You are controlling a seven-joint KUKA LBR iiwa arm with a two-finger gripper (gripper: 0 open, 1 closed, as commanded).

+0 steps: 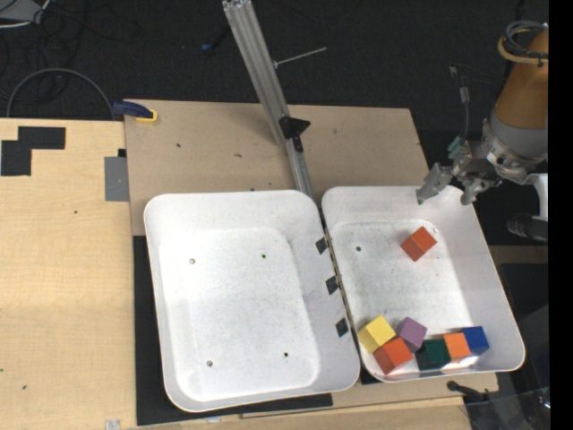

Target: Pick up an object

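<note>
My gripper hangs over the far right rim of the right bin, its two fingers spread apart with nothing between them. An orange-red block lies alone in the right bin, a little below and left of the gripper. Along that bin's near edge sits a cluster of blocks: yellow, purple, red, green, orange and blue.
The left bin lies beside the right one, with black clips along the shared rim. A slanted metal rail rises behind the bins. The arm's orange band stands at the right.
</note>
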